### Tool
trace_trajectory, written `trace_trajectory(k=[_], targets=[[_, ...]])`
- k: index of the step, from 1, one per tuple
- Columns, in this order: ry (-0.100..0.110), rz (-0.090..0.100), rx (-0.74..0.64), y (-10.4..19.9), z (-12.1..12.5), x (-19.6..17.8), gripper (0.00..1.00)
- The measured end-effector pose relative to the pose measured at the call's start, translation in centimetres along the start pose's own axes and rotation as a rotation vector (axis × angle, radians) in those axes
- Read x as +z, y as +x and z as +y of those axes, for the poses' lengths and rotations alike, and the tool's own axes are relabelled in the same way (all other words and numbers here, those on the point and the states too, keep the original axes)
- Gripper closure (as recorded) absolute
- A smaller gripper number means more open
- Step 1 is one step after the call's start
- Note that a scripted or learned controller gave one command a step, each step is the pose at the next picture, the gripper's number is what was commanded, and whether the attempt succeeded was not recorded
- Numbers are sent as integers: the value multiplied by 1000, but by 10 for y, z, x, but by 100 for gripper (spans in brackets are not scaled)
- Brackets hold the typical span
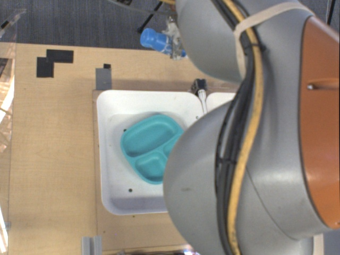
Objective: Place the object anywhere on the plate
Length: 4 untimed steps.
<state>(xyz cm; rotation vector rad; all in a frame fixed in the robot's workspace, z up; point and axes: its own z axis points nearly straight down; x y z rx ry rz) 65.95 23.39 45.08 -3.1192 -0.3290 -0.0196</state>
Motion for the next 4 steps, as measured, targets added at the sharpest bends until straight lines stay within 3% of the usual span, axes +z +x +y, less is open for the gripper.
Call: trace_trajectory(k=[1, 2, 3, 4], targets=[[-5, -18, -261, -88, -18, 48, 100], [-4, -31, -180, -126, -25, 192, 100], [-3, -16, -180, -123, -24, 184, 0], [-2, -17, -195, -123, -25, 174, 100]])
